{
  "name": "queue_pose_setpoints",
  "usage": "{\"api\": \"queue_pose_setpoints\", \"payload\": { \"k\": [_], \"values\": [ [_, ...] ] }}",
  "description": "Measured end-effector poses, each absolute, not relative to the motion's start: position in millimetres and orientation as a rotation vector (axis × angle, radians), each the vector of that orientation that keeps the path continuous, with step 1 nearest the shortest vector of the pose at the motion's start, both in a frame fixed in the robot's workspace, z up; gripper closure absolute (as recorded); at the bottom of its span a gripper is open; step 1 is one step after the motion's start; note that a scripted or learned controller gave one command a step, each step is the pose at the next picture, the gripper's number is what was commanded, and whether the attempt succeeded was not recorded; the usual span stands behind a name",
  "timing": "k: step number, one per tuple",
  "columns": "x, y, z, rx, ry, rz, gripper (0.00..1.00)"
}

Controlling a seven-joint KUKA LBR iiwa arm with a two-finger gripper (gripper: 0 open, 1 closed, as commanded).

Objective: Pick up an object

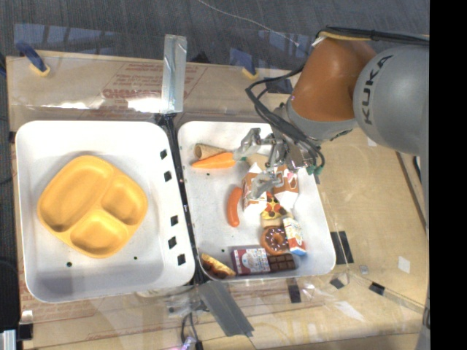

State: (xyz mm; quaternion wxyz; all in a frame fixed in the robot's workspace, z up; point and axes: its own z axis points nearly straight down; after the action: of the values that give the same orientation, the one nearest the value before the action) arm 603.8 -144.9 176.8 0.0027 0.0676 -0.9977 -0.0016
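Two white bins are carried side by side on the worktop (379, 217); a yellow tray (93, 204) occupies the left bin (29, 152). Over the right bin (211, 133), the tool (263, 168) is positioned above a carrot (214, 162) and sausage (233, 205); its finger state cannot be determined

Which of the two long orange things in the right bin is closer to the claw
The carrot, lying crosswise at the bin's far end, just left of the claw. The sausage lies lengthwise farther down, toward the bin's middle.

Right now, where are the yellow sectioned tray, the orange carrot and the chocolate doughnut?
yellow sectioned tray (93, 205): camera view, centre ridge.
orange carrot (214, 162): camera view, mid body.
chocolate doughnut (276, 240): camera view, iced ring.
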Motion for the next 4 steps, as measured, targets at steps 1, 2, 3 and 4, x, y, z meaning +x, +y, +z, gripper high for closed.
{"api": "queue_pose_setpoints", "payload": {
  "k": [1, 2, 3, 4],
  "values": [
    [572.7, -106.5, 89.4, 0.489, -3.098, -0.006, 0.0],
    [575.1, -104.8, 101.4, 0.501, -3.101, -0.003, 1.0],
    [575.0, -104.5, 101.2, 0.502, -3.101, -0.003, 0.0],
    [518.4, -97.8, 90.5, 0.417, -3.11, -0.003, 0.0]
  ]
}}
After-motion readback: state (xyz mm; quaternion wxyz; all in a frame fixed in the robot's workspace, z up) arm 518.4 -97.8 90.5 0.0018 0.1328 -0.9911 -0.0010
